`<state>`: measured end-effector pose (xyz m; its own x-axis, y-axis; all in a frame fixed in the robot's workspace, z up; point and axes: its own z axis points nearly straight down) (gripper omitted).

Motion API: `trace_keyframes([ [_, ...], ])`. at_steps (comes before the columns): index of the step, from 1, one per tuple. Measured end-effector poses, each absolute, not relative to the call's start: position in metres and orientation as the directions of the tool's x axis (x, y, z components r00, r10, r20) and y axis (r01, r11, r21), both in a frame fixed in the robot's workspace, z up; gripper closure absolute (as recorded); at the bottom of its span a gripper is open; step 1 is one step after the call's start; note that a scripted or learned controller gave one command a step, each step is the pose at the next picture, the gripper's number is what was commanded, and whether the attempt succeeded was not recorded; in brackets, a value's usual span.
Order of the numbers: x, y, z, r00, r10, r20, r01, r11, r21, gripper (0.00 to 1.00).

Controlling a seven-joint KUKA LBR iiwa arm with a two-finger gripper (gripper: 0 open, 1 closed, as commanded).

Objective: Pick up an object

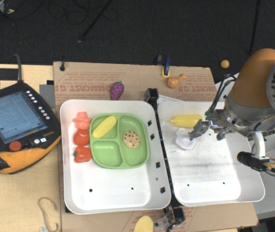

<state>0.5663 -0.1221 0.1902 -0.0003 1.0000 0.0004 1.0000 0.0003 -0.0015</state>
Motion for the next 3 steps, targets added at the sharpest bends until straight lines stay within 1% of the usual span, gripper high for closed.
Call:
trace_keyframes([
  [1,0.566,-0.112,0.132,0.002,1.000,0.003,1.000,-0.002,-0.007,0.00],
  [2,0.565,-0.110,0.085,-0.001,1.000,0.001,1.000,0.001,-0.005,0.00],
  [3,0.565,-0.112,0.097,0.005,1.000,0.002,1.000,-0.005,-0.004,1.00],
])
